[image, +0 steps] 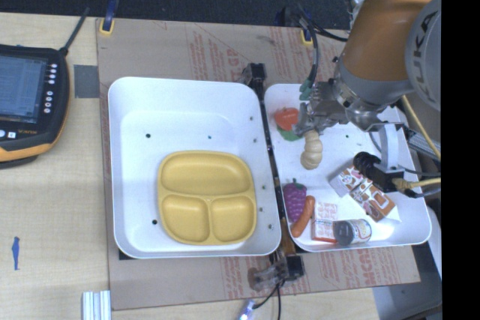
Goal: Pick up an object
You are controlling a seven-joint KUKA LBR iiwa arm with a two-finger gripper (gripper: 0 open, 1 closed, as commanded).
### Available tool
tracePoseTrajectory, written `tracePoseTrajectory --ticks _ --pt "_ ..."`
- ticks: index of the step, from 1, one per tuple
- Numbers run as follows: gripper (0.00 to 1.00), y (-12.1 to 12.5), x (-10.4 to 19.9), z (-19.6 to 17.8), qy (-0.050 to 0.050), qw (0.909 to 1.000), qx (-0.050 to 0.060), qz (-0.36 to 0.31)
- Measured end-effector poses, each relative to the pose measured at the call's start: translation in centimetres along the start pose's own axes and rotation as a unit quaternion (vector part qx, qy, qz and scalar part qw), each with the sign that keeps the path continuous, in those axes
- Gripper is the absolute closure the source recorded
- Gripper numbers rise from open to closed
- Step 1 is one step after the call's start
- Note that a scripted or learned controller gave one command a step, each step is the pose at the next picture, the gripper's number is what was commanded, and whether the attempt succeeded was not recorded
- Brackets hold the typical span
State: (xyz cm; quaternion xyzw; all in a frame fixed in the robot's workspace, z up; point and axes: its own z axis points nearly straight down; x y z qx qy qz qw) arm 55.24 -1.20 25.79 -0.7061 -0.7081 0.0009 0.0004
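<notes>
You have the gripper (313, 124) low over the far end of the right bin (420, 232), with the grey and orange arm (390, 34) reaching in from the right. Its dark fingers stand right above a small beige pear-shaped object (311, 151), which lies on the bin floor; from this angle you cannot tell whether the fingers are apart or closed, or whether they touch it at all. Just left of the gripper sits a red tomato-like piece (286, 118). Nearer you, a purple grape bunch (295, 198) lies beside an orange carrot (302, 214), with a snack packet (364, 189) and a dark-capped jar (351, 231) further right. The left bin (135, 116) holds a yellow divided tray (208, 196).
</notes>
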Motion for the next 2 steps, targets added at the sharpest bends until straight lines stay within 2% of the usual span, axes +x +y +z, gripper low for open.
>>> tracePoseTrajectory --ticks 1,2 --pt "1.0 -1.0 5.3 -0.6 0.0 1.0 0.001 -0.001" --pt "1.0 -3.1 1.6 0.4 -0.001 1.0 0.001 -0.001"
